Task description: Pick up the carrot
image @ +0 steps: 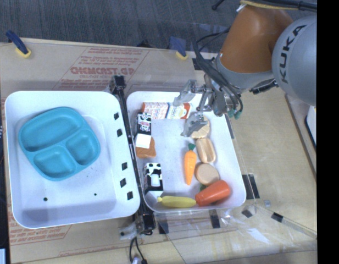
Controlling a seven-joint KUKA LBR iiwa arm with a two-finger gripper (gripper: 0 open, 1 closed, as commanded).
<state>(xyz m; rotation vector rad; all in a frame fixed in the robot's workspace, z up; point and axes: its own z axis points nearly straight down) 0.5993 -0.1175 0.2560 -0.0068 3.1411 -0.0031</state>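
Observation:
The carrot (189, 166), orange with a small green top, lies lengthwise in the middle of the right white bin (235, 164). It sits between a black-and-white box and the bread pieces. My gripper (189, 113) hangs over the far part of the same bin, above and beyond the carrot's green end. Its two metal fingers (183, 97) are spread apart, open, with nothing held between them. The carrot is fully in sight and untouched.
Around the carrot lie a bun (205, 149), a round roll (206, 173), a red pepper (213, 192), a banana (177, 201) and a cow-patterned box (153, 176). Cartons (162, 110) line the far wall. The left bin (26, 205) holds a blue divided plate (58, 142).

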